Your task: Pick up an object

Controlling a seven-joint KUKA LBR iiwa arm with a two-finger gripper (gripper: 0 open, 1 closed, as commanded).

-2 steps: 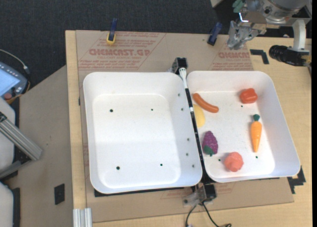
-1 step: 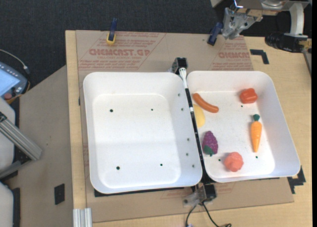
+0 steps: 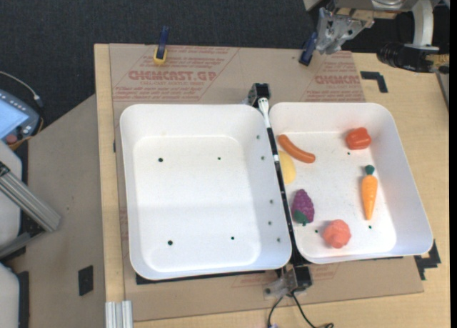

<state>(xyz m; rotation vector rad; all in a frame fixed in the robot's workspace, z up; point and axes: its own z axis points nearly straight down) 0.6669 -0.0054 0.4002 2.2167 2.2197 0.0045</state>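
In the right-hand shallow white plastic bin [image 3: 400, 176], the toy foods are lying loose: nearest, a pink rounded fruit [image 3: 336, 233] at 6 o'clock, a knobbly purple grape bunch [image 3: 303, 206], an orange carrot [image 3: 368, 194] at 3, a yellow piece [image 3: 287, 169], a sausage [image 3: 296, 149] and a red pepper [image 3: 358, 138] at 1. They are probably light, rigid, slippery plastic; gripping the carrot across its middle looks safest. The gripper [image 3: 335, 36] is hovering beyond the bin's far rim, carrying nothing; I cannot tell its opening.

Glossy white plastic bins [image 3: 136, 198], cardboard bench [image 3: 114, 76].
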